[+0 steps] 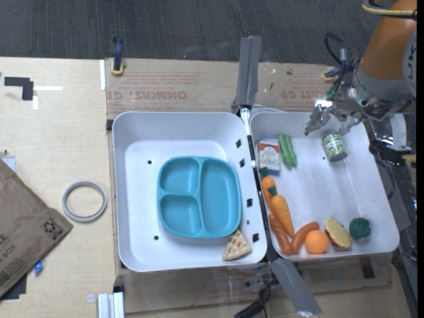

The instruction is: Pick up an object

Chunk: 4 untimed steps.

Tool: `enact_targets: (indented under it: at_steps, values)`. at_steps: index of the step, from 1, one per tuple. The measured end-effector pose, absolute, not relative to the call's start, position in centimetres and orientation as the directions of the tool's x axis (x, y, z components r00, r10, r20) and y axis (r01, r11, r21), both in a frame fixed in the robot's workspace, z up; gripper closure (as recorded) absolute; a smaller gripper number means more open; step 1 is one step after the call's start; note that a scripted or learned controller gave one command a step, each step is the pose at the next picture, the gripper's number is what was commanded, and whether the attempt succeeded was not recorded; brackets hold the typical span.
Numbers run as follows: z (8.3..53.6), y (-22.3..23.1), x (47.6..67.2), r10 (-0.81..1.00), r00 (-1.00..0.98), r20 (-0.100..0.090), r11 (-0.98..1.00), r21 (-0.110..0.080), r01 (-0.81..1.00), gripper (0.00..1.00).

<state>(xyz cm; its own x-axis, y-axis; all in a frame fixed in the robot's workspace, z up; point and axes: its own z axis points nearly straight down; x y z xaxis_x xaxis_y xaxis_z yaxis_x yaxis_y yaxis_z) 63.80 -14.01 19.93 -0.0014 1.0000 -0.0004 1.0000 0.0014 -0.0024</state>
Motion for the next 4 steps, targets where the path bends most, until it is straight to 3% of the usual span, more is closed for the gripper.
enact_targets:
  at_steps: [1, 2, 3, 4]
  values:
    - [11.5, -18.2, 65.5, 0.995, -0.105, -0.002, 0.105, 0.002, 0.995, 0.0]
    - [9.5, -21.5, 62.5, 1.0, -0.016, 0.008, 0.016, 0.005, 1.0, 0.0]
    - [10.3, -22.1, 62.3, 1.0, -0.011, -0.001, 0.011, 0.003, 1.0, 1.0]
    - [18.8, -14.6, 66.0, 0.997, 0.077, -0.001, -0.077, 0.001, 0.997, 1.0]
